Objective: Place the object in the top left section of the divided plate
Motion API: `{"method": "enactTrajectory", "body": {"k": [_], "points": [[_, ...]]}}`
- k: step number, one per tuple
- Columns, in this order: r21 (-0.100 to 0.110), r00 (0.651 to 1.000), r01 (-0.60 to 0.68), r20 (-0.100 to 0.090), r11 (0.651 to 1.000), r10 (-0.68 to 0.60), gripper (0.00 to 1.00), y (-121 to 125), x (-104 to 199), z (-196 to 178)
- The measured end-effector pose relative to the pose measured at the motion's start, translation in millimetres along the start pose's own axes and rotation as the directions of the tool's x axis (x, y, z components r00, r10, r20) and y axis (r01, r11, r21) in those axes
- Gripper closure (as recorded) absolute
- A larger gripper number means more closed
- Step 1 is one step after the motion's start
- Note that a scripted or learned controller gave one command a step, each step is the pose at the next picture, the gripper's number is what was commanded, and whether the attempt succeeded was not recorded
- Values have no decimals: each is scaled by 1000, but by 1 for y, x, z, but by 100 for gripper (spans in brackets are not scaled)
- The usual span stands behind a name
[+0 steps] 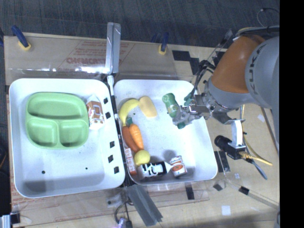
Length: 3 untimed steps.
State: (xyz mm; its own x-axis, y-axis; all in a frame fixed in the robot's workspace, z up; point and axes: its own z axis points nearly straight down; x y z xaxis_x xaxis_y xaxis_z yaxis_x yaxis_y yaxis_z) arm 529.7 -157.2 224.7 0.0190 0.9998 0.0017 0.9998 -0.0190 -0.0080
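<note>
I am reaching in from three o'clock with my hand low over the right bin, at its three o'clock side. A green bottle-like object is sitting right at my fingertips, and from here I am judging my hand to be closed on its lower end, though the overlap is tight and the contact is hard to read with certainty. The green divided plate is lying in the left bin, well apart from me toward nine o'clock, with a small carton touching its three o'clock rim.

To do this step well, I am thinking I should be lifting straight up first, clearing the banana and the pale yellow piece lying toward nine o'clock of the object, and also the bin walls between the two bins. Then I should be travelling toward nine o'clock and aiming for the plate's section at about ten o'clock, lowering close before letting go so the object is not rolling into the lower compartments. The carrot and the other items at six o'clock are staying out of my path.
</note>
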Motion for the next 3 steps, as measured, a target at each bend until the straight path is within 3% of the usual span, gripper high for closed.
{"method": "enactTrajectory", "body": {"k": [1,3], "points": [[1,922,388,0,922,-388,100,-10,58,18],[1,993,117,3,993,-117,100,36,233,37]]}}
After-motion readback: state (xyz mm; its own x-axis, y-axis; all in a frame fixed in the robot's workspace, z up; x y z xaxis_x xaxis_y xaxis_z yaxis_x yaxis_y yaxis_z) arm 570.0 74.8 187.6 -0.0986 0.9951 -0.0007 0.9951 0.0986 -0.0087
